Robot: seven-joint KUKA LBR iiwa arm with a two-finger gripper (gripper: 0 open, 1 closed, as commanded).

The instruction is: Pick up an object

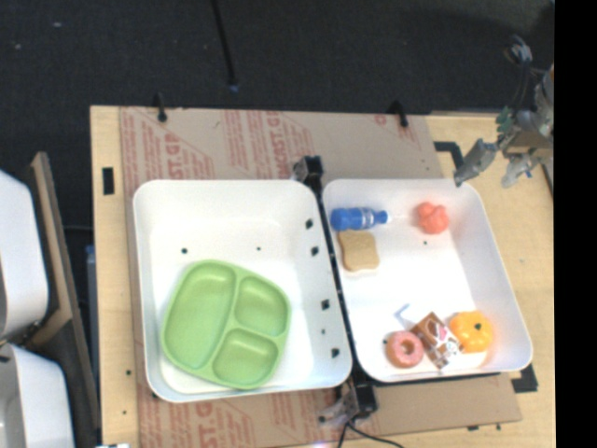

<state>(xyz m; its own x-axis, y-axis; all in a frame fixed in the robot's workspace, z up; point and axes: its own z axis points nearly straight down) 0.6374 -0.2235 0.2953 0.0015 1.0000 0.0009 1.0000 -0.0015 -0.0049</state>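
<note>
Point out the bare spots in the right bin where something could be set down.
The right bin is bare across its middle, between the toast slice and red ball above and the donut, brown carton and yellow toy below. The near edge is crowded.

The pincer (pixel 492 164) is hanging just outside the far right corner of the right bin (pixel 494 250), over the worktop (pixel 280 138). Directly in front of it and lower in the view, a broad bare stretch of that bin's floor is lying open. Close beside the pincer, the pink ball (pixel 431 217) is sitting alone with room around it. Farther off, the blue bottle (pixel 357 218) and the tan toast (pixel 358 251) are nearly touching, crowding the dividing wall. At the bin's near edge, well apart from the pincer, the donut (pixel 404 349), brown carton (pixel 437 338) and orange toy (pixel 469 332) are packing together. Beyond, the green tray (pixel 227 323) is occupying much of the left bin (pixel 187 213).
</note>
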